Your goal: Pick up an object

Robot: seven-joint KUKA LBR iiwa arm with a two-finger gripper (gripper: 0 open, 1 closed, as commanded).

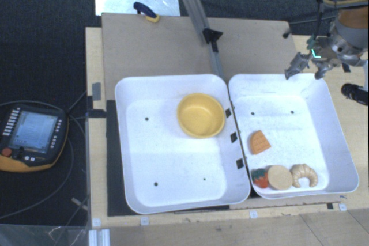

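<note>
You had the gripper hanging above the far right corner of the right bin, with its two fingers spread apart and nothing between them. The things worth picking all lay toward the near edge of that bin, well apart from the fingers: an orange wedge sat by the bin's left wall about halfway down, and along the near edge a red piece, a round tan disc and a croissant lay in a row, the red piece touching the disc and the disc just beside the croissant. So from your tool the goods lay toward the near edge and somewhat to the left, with the wedge the nearest of them, and that offset was what the coming move turned on. The wedge's long axis ran roughly from the far edge toward the near one, its narrow tip pointing to the far edge, so I judged the fingers would best close across its short width. The croissant lay with its long axis along the near edge, its ends curling down toward that edge. The left bin held a yellow bowl near its far right corner, farther from the gripper than the wedge. I judged the pick not yet begun.
</note>
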